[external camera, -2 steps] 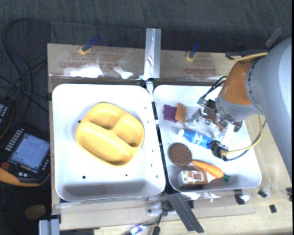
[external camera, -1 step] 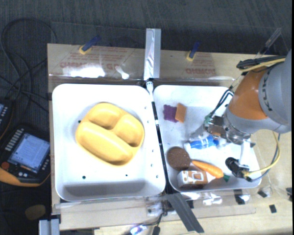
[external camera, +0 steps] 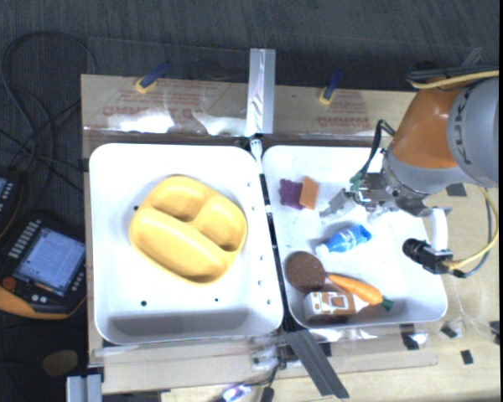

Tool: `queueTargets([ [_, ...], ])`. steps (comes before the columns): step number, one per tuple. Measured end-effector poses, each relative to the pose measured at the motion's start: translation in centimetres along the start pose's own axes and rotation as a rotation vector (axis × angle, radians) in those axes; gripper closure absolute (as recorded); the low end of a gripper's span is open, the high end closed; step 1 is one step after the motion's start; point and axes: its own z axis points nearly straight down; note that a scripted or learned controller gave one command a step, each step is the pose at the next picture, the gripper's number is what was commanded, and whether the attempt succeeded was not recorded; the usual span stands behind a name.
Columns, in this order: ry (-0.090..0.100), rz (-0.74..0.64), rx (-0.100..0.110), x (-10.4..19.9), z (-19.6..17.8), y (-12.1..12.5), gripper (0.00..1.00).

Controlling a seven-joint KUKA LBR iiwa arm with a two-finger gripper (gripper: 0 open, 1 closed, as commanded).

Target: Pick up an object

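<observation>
Hovering over the right shallow white bin (external camera: 440,304), the claw (external camera: 358,198) hangs near its far edge, fingers spread wide with nothing between them. Just beside it, toward the bin's middle, lies a small blue-and-white plastic bottle (external camera: 344,240); an orange plastic carrot (external camera: 356,289) rests by the near edge.

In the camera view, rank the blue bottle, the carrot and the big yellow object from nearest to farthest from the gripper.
Measured from the gripper, over the right bin:
1. Blue bottle: just below it in the image, mid right bin.
2. Carrot: farther down, near the right bin's front edge.
3. Big yellow object: far off to the image's left, in the left bin.
</observation>
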Motion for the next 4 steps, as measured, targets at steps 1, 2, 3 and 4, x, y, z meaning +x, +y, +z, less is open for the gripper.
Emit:
queueTargets([
  [1, -0.005, -0.126, -0.014, -3.9, 6.0, -4.2, 0.0],
  [2, -0.004, 0.04, -0.02, -2.9, 6.0, -8.1, 0.0],
  [3, 0.002, -0.206, -0.001, -4.3, 0.4, -6.2, 0.0],
  [4, 0.0, -0.451, -0.001, -1.2, -3.5, -1.3, 0.0],
])
